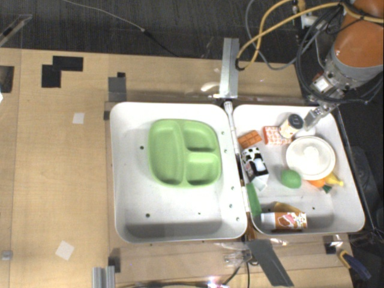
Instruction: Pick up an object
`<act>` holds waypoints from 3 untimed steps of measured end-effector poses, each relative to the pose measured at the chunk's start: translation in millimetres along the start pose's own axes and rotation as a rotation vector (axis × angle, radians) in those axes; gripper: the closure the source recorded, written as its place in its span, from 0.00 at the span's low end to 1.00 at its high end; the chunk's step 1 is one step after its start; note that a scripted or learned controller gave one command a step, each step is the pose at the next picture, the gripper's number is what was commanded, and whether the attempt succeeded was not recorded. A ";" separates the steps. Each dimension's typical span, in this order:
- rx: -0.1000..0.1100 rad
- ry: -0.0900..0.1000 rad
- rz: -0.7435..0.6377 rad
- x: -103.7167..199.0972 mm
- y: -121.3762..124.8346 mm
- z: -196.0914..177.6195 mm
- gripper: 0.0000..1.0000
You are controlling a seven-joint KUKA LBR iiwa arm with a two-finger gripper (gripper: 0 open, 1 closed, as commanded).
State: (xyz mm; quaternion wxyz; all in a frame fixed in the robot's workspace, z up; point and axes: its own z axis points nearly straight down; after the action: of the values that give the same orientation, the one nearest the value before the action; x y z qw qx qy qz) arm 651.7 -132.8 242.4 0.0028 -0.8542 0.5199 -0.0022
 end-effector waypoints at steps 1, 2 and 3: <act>0.002 -0.003 0.064 -86.4 -53.6 -14.9 1.00; 0.000 0.000 -0.118 -31.1 -36.7 -26.3 1.00; -0.006 -0.001 -0.344 43.8 56.4 23.0 1.00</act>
State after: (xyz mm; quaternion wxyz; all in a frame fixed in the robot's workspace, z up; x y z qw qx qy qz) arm 621.8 -197.6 219.0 0.0003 -0.9306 0.3661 -0.0008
